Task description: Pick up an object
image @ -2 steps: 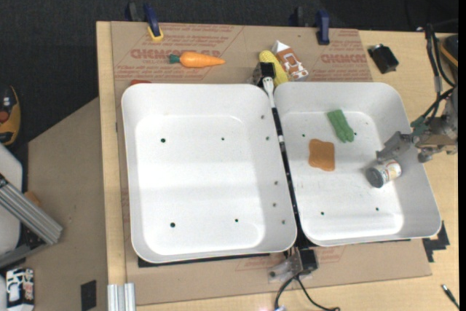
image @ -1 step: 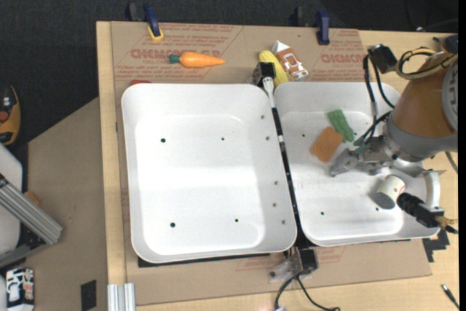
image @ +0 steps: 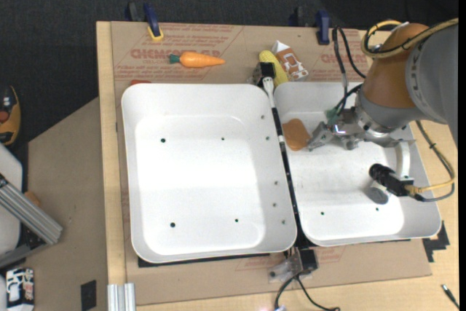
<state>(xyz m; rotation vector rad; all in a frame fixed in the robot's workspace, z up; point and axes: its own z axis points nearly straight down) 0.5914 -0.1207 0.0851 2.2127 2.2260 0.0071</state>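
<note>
Camera view | right bin (image: pixel 349 226): brown disc (image: pixel 295 133) at left wall | claw (image: pixel 314 140) beside disc, grip unclear

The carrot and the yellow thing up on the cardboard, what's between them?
Nothing: in the camera view, only bare printed cardboard runs between the carrot and the yellow object, both behind the bins.

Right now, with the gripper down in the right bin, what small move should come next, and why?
Probably a short nudge toward the left wall: the gripper sits just right of the brown round object, which lies against the right bin's left wall, not visibly between the fingers.
</note>
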